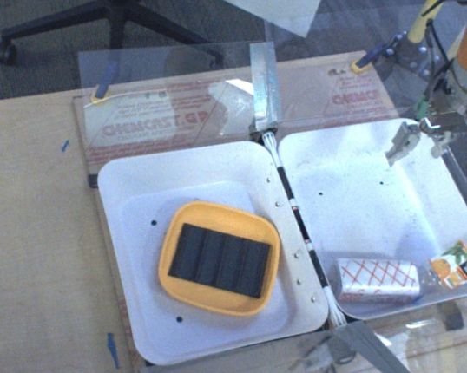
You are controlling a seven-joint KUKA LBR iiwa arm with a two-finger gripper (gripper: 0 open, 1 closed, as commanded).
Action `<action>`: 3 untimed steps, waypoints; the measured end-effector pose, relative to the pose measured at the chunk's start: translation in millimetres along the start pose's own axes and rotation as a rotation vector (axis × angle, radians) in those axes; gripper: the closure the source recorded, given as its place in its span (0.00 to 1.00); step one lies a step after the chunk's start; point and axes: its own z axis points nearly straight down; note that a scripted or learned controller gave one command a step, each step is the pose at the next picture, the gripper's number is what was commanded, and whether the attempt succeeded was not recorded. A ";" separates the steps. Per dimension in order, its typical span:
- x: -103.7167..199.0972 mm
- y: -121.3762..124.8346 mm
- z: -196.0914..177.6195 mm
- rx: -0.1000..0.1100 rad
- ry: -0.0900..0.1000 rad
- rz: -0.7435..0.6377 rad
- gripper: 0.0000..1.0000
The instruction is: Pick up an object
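1. Gripper [406, 142] hangs at the frame's right, over the right bin's [367, 195] upper edge; whether clenched, I cannot tell.
2. Candidates wait lower right: patterned packet [378, 279], small bottle [463, 262], likely slid together.

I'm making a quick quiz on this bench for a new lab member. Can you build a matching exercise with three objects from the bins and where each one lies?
Things:
1. yellow tray with black insert
2. white packet with red lattice print
3. small bottle with orange label

Places:
A. right bin, near right corner
B. middle of the left bin
C. right bin, near left corner

Pairs: 1-B, 2-C, 3-A
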 end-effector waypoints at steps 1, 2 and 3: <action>15.9 -53.9 65.6 -0.001 -0.001 0.038 0.00; 36.4 -96.4 125.5 -0.010 -0.001 0.025 0.00; -22.8 -94.3 72.3 -0.003 -0.002 0.050 0.00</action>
